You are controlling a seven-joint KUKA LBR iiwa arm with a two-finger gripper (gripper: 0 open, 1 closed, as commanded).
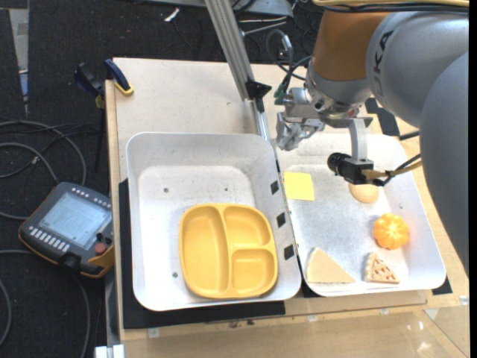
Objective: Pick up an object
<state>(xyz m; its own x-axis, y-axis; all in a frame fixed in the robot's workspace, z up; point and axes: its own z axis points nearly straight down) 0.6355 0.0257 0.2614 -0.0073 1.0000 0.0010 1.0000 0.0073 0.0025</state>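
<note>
A pale wooden bench [186, 95] stands on a dark floor strewn with cables, and a teach pendant [68, 228] with a grey screen lies on the floor at the left edge of the frame. Two shallow white bins sit side by side on the bench. The left bin [149, 170] holds a yellow divided tray [227, 250] with three compartments, lying flat toward its lower right.

The right bin [339, 207] carries the loose pieces: a flat yellow square [299, 186] near its upper left, a pale egg-shaped object [364, 193] to the right of that, an orange fruit [391, 231] lower right, a tan wedge [328, 268] at the lower edge and a small waffle-patterned triangle [382, 269] just beside it.

The grey arm with its orange band fills the upper right of the frame. Its gripper [292, 137] hangs above the upper left corner of the right bin, fingertips pointing down. Nothing sits between the fingers; whether they are spread or drawn together I cannot tell from here. The yellow square lies just below the fingertips in the frame, near but apart from them. The other pieces lie further off, toward the lower right.
</note>
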